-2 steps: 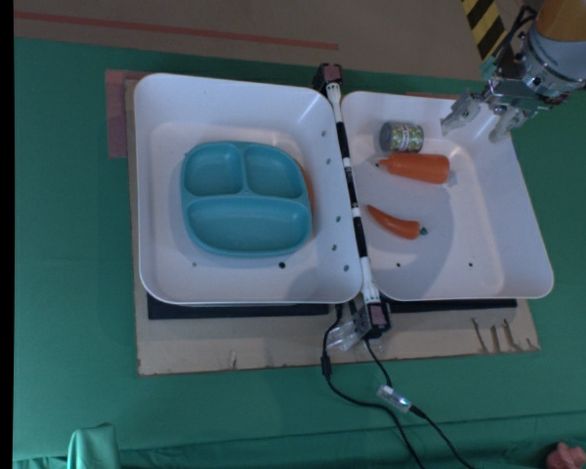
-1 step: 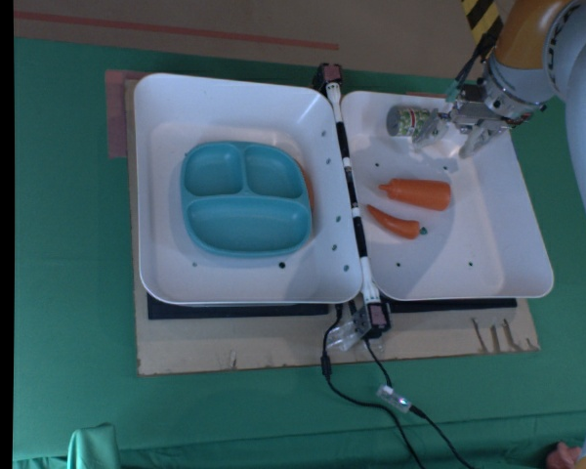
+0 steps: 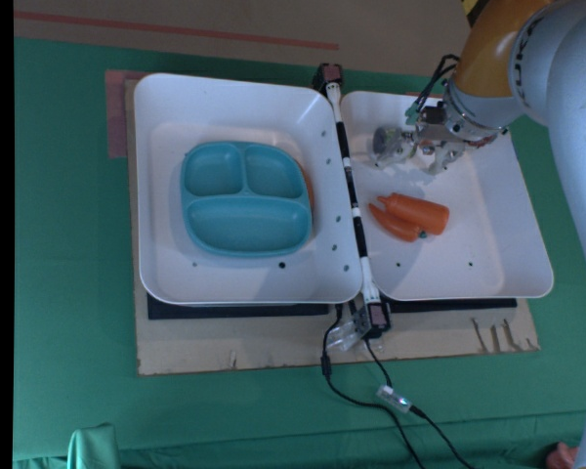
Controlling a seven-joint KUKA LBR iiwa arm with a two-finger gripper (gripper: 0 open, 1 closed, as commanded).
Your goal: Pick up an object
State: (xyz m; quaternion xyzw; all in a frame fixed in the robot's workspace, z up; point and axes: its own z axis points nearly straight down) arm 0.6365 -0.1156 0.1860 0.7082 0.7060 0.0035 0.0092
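Observation:
An orange carrot-shaped toy [image 3: 419, 213] lies in the right bin [image 3: 508, 252], left of its middle, with a second smaller orange piece [image 3: 394, 224] tucked against its near side. My gripper [image 3: 417, 150] hangs over the far part of the right bin, above and just beyond the orange toys. Nothing shows between its fingers. The grey arm with its orange band comes in from the upper right.
The left bin [image 3: 161, 115] holds a teal divided plate [image 3: 244, 198]. A black-and-white rail [image 3: 350, 179] runs between the two bins. Cables [image 3: 371, 379] trail over the green cloth in front of the bins.

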